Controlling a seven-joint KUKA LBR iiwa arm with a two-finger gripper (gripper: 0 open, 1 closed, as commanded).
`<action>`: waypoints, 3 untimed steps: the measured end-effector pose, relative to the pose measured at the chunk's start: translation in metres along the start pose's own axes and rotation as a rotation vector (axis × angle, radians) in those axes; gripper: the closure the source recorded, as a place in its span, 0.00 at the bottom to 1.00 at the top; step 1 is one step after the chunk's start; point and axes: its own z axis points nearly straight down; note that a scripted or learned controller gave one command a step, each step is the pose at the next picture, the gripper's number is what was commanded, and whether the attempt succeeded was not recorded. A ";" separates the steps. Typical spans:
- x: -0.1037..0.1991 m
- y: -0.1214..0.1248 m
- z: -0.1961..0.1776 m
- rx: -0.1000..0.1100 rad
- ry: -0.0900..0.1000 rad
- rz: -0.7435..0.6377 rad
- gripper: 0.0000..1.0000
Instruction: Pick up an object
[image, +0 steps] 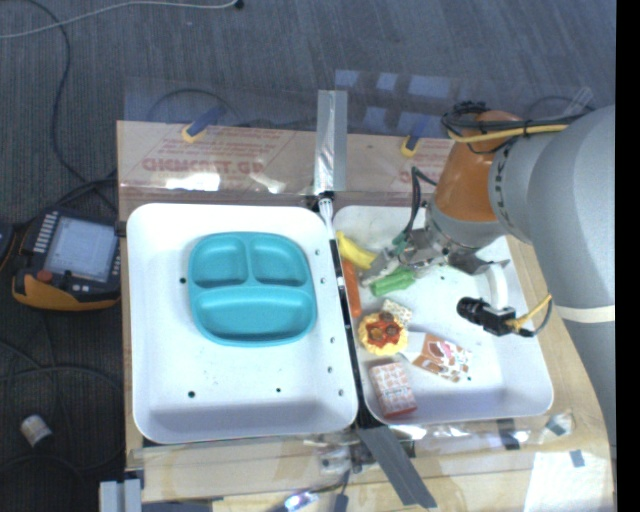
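My gripper (413, 250) hangs low over the far left part of the right bin (520, 385), below the arm's orange band (470, 185). It is right above a green toy vegetable (392, 281) and beside a yellow banana (352, 250). Whether it touches either one I cannot tell. An orange carrot (351, 290) lies along the bin's left wall. Nearer the front are a round red-and-yellow toy (381, 331), a red-and-white flat piece (443, 357) and a small reddish packet (392, 388).
The left bin (170, 390) holds a teal divided plate (250, 287). A black part with a yellow cable (486, 313) hangs over the right bin's right side. The grey arm (570, 200) covers the bench's far right. A handheld pendant (68, 258) lies on the floor at the left.
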 end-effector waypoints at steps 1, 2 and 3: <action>-0.039 -0.007 0.001 0.001 0.003 0.173 0.00; -0.038 -0.007 -0.008 0.002 0.002 0.171 1.00; -0.064 -0.012 -0.050 0.012 0.002 -0.022 1.00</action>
